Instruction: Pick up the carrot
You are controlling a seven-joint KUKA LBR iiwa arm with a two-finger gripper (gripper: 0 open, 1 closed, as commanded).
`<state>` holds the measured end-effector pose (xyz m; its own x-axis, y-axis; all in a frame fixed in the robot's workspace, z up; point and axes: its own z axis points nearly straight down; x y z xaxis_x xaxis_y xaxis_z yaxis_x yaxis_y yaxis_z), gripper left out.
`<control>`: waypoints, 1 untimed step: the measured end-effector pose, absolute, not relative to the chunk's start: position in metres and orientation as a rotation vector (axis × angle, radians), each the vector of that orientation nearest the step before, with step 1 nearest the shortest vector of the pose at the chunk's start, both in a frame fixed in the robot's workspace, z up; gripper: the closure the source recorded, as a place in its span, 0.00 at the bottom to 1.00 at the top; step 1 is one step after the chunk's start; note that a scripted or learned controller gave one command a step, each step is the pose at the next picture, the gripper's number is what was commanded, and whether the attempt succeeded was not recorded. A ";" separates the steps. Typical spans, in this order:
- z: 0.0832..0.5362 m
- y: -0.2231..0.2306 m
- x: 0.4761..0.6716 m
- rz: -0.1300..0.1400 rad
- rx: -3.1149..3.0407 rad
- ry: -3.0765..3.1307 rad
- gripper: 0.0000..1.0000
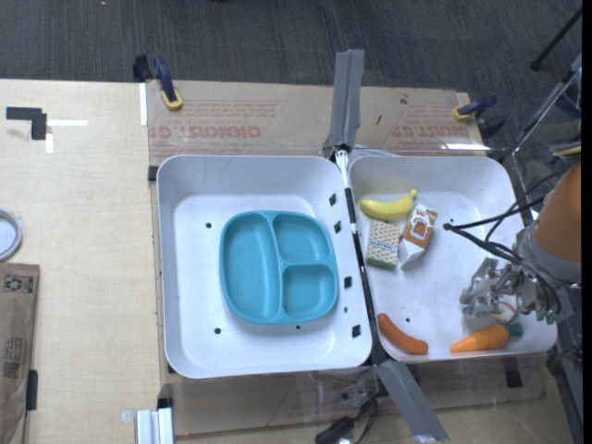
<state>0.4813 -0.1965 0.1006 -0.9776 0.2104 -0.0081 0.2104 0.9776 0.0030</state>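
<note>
Nearest me, I see the carrot [481,339] lying at the front of the right bin [462,185], near a sausage [402,334]. My tool [490,291] hovers just above the carrot; I cannot tell how its jaws stand. A blue divided plate [277,266] sits in the left bin [185,248].

A robotics lab is indicated: two shallow white plastic bins [176,276] are set on a brown cardboard sheet [277,118] held by blue-and-yellow spring clamps [166,81], above dark grey carpet [277,17].
</note>
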 end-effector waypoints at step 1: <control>0.101 -0.196 0.482 0.003 0.331 3.115 0.00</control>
<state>0.4817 -0.1964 0.1008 -0.9776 0.2100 -0.0090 0.2100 0.9777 0.0031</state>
